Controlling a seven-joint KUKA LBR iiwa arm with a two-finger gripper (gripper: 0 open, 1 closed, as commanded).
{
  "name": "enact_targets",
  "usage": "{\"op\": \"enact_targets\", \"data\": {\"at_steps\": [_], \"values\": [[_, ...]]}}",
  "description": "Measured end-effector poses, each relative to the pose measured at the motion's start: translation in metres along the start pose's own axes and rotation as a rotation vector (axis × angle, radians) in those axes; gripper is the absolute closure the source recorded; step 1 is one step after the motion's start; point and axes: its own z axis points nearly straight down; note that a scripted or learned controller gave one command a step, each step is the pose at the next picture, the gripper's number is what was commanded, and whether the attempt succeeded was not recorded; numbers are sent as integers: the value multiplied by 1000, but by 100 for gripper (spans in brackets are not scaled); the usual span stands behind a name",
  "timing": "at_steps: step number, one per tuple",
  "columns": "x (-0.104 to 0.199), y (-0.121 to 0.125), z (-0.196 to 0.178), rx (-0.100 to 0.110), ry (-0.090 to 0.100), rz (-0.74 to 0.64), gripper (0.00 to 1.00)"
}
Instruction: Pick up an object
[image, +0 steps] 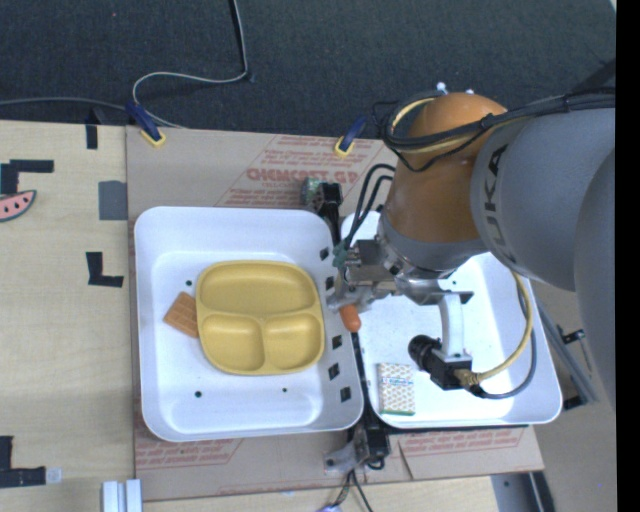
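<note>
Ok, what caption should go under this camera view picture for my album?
Grey robot arm reaching over two white bins, with a yellow divided tray in the left one.

yellow divided plate (262, 316) | upright, left bin | small orange piece (349, 318) | bins' divide

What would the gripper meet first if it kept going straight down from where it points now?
Probably the small orange object just below the gripper, near the edge between the two white bins; depth is hard to judge here.

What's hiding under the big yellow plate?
A flat brown piece pokes out from under the yellow plate at its left edge, in the left bin. How far it runs underneath is covered by the plate.
</note>
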Motion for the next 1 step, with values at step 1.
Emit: {"op": "enact_targets", "data": {"at_steps": [1], "values": [[-26, -19, -7, -2, 1, 0, 100]]}}
